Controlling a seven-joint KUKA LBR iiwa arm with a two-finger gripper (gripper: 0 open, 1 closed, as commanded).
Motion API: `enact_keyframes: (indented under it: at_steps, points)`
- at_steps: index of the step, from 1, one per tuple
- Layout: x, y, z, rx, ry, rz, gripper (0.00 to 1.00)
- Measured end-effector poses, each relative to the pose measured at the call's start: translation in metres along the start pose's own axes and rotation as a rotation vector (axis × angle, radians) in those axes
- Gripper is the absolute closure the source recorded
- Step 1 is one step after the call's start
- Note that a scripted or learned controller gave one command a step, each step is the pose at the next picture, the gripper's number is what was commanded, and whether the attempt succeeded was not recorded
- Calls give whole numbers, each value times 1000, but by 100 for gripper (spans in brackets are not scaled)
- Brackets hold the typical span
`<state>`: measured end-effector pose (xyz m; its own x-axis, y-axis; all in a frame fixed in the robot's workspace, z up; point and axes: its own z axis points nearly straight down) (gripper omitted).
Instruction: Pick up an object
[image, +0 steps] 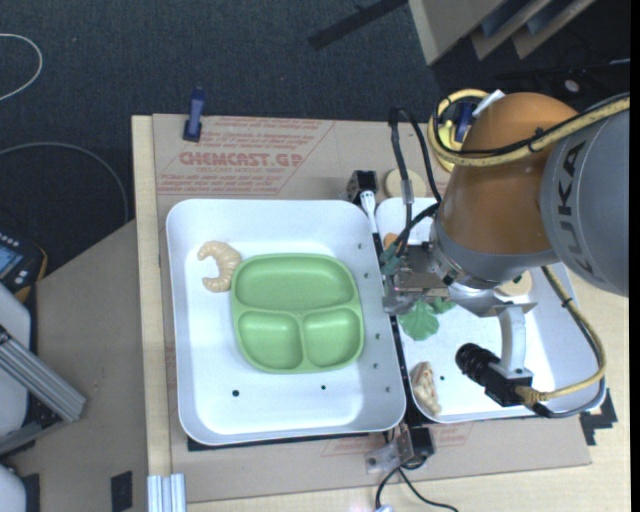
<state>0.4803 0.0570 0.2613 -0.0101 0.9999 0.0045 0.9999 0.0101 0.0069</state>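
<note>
1. A croissant (218, 264) lies in the left bin (190, 330), touching the tray's upper left corner.
2. The green tray (297, 311), with three compartments, sits mid-bin.
3. The gripper (412, 290) hangs right of the tray, over the seam between the bins; whether its jaws are open or closed I cannot tell.
4. A green object (421, 321) lies just under the gripper, right of the tray, in the right bin (560, 385).
5. A tan pastry (424, 383) lies right of the tray and lower.
</note>
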Motion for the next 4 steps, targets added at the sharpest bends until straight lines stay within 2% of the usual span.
enact_keyframes:
  at_steps: [1, 2, 3, 4]
  points:
    - [-37, 9, -189, -13, -4, 11, 100]
    - [-91, 2, -217, -1, -7, 15, 100]
    - [-167, -1, -246, 0, -9, 17, 100]
    - [-199, -3, -133, 16, -5, 13, 100]
